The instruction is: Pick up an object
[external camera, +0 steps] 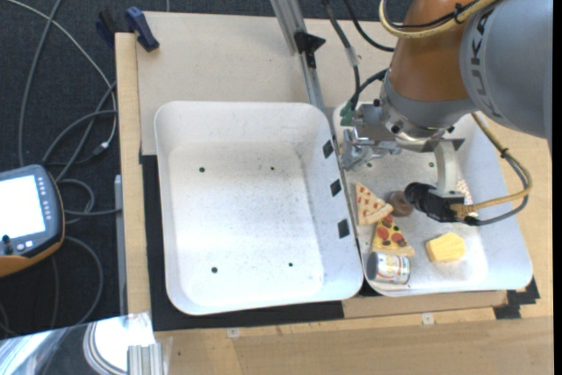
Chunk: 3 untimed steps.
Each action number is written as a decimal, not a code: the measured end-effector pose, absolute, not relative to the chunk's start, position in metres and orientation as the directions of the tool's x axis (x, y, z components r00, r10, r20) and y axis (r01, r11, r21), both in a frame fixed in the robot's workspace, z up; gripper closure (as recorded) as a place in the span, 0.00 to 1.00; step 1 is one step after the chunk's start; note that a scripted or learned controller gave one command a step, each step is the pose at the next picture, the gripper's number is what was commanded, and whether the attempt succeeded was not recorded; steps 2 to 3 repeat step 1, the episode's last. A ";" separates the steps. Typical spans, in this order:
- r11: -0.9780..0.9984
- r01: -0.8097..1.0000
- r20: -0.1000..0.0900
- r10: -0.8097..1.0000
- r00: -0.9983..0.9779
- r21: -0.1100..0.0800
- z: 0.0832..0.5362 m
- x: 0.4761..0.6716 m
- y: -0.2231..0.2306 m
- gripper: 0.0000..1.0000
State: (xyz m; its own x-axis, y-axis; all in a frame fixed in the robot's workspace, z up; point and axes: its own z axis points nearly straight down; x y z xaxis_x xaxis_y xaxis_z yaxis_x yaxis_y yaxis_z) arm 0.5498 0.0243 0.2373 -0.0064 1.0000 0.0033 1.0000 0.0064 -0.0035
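Right bin [505, 250]: gripper [364, 145] (above pizza slice [371, 205])

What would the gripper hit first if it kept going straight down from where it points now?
Probably the bare floor of the right bin near its left wall, just above the pizza slice. The gripper seems slightly off the toy, though depth is unclear.

Left bin [237, 206] open; arm [439, 57] overhangs right bin [500, 250].

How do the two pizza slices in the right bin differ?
The upper pizza slice is paler, its tip pointing up the bin; the lower pizza slice is yellower with darker toppings. The upper one lies nearer the arm; the lower one sits just above the can, beside the yellow block. Both lie flat near the right bin's left wall.
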 end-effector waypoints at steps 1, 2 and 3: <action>0.007 1.000 0.003 1.000 -0.007 0.001 0.245 0.544 0.073 1.00; 0.007 1.000 0.003 1.000 -0.007 0.001 0.245 0.544 0.073 1.00; 0.007 1.000 0.003 1.000 -0.007 0.001 0.245 0.544 0.073 1.00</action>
